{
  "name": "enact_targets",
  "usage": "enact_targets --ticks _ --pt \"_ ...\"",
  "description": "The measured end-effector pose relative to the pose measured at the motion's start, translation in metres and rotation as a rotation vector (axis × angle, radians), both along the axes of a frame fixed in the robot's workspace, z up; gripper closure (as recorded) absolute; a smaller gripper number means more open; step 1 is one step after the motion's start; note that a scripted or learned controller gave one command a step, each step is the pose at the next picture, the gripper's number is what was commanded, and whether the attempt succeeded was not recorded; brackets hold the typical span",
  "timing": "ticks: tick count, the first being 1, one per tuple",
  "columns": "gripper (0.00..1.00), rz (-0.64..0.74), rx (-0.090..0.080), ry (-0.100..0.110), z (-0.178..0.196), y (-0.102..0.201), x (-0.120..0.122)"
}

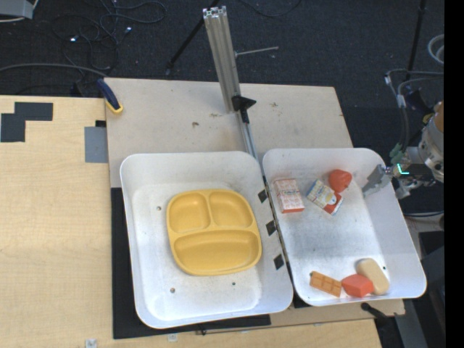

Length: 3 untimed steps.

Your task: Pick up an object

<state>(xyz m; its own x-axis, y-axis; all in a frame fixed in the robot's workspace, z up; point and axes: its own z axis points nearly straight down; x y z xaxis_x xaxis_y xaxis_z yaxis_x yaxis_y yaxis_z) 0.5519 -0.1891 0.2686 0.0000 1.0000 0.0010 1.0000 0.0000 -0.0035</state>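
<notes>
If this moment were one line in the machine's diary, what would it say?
arm: at right bin's right rim | pincer: over the rim, holding nothing seen | left bin: yellow plate | pick-up: not yet done

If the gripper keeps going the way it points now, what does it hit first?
Probably the red-topped packet: the gripper sits at the right bin's right rim, pointing left. Its height is unclear, so it might pass over.

The two shallow white plastic bins (145, 194) look smooth but scuffed, with grey wear marks on their floors. The yellow divided plastic plate (214, 232) has a soft satin sheen. The pale wooden tabletop (51, 216) is matt with faint grain. The upright ribbed aluminium post (222, 56) shines dully, like brushed metal. The small red-and-white printed carton (288, 195) looks like paper card.
</notes>
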Motion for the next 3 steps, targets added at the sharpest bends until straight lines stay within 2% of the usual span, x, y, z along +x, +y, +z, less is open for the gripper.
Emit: enact_targets --ticks 1,3 --pt "0.0 0.0 0.0 -0.001 0.0 0.0 0.0" --pt "0.0 0.0 0.002 0.006 -0.115 -0.01 -0.011"
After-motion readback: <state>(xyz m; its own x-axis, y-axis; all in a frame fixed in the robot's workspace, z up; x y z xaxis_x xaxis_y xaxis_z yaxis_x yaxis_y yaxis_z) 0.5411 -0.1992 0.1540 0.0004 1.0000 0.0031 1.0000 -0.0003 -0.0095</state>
